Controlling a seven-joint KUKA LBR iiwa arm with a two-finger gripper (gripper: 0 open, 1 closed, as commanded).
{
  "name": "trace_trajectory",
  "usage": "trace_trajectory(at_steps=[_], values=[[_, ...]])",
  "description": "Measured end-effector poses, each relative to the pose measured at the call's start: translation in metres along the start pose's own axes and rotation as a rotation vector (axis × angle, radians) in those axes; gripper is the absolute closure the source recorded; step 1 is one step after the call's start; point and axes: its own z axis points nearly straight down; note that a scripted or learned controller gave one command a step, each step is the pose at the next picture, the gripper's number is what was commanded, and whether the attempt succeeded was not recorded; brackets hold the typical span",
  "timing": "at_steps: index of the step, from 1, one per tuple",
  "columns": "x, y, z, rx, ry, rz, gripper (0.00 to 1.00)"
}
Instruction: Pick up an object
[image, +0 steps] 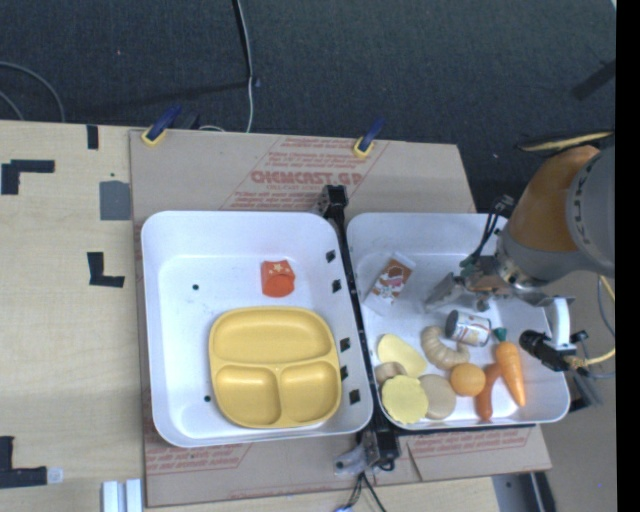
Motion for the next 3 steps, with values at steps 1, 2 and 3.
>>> trace_trajectory(at_steps=[1,2,3], values=[[-0.023,0.046,0.012,0.006,0.011,-0.003,0.0],[0.07,0.016,-0.104,-0.008,0.0,-0.009,0.0],[0.084,0.054,-0.02,0.007,-0.002,-0.002,0.0]])
